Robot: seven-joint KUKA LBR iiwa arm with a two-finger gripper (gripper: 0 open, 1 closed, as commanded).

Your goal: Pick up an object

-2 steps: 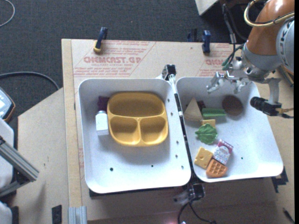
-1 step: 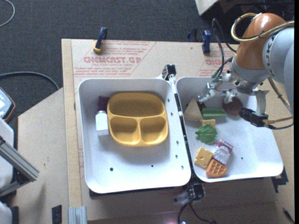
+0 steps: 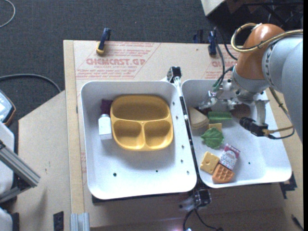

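I see the hand [image 3: 217,101] low in the right bin [image 3: 269,170] above a green object [image 3: 219,115]; its grip state I cannot tell.

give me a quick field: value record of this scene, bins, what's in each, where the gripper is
left bin: yellow divided tray, small white bottle beside the tray's left edge, dark purple item behind the bottle
right bin: green leaf, cheese slice, waffle, pink-and-white packet, tan wedge, long green piece
gripper: low over the far end of the right bin, above the long green piece
grasp: nothing visibly held
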